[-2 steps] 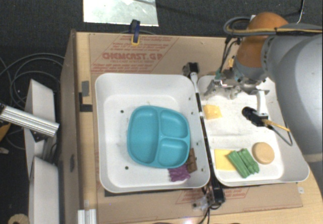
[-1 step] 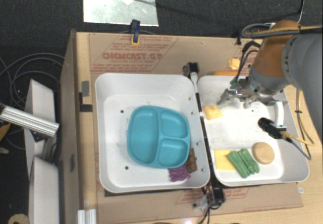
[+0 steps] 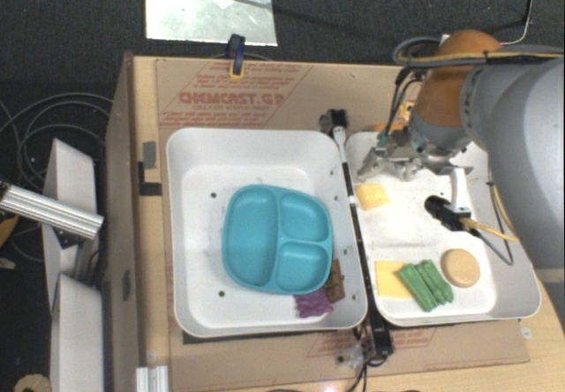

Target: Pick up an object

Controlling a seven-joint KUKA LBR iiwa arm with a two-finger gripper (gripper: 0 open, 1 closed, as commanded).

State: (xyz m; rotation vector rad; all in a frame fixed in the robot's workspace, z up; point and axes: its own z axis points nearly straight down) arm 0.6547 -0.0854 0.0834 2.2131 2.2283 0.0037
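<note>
Yellow cheese piece (image 3: 372,197) lies just below end effector (image 3: 386,162).

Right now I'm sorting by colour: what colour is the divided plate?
Teal-blue plate; camera view.

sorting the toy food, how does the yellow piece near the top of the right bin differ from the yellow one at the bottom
The upper yellow piece is smaller and lies apart from other items; the lower yellow piece is larger and is partly overlapped by the green item. The upper one is a deeper orange-yellow, the lower one paler. Both lie flat in the right bin, near its left wall.
</note>
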